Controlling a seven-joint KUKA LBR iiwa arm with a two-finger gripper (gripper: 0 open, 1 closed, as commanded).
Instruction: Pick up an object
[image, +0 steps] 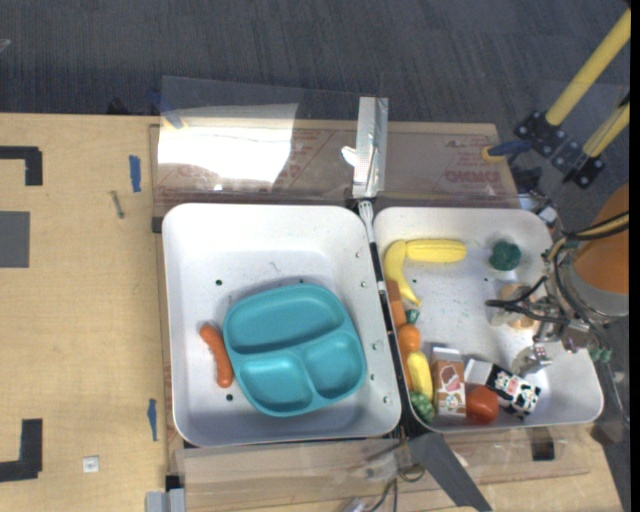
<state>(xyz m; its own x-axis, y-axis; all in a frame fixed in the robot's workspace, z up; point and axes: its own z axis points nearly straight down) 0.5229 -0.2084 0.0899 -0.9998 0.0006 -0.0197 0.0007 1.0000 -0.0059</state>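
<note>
Black-and-white cow toy (518, 391), small and blocky, lies in the right bin (580, 410); tool (545, 335) above it, grip unclear

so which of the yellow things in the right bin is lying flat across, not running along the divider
The corn cob at the far end of the right bin. It lies crosswise, while the banana beside it and the yellow piece nearer the front run lengthwise along the divider.
</note>
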